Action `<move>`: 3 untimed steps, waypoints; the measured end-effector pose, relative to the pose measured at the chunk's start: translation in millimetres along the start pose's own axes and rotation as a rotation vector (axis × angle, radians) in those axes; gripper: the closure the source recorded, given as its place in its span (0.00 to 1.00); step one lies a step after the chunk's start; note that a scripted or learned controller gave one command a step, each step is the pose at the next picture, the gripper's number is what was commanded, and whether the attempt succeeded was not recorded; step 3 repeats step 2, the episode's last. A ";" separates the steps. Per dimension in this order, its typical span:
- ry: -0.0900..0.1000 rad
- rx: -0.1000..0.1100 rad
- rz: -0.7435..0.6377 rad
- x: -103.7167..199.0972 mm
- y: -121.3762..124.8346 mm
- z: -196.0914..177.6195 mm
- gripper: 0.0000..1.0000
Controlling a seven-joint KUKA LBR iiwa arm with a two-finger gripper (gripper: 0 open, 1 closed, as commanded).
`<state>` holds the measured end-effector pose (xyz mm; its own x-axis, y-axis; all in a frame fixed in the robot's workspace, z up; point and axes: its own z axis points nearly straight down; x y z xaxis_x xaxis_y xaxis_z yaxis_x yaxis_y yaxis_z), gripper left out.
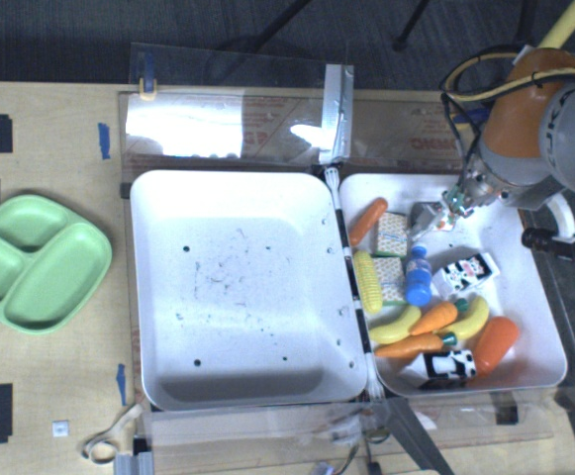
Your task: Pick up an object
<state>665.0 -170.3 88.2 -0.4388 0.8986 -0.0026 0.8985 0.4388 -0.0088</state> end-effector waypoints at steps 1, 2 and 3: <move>-0.004 -0.003 -0.002 -0.6 1.2 -12.2 1.00; -0.001 -0.013 0.041 22.6 13.7 -107.3 1.00; -0.001 -0.013 0.041 22.6 13.7 -107.3 1.00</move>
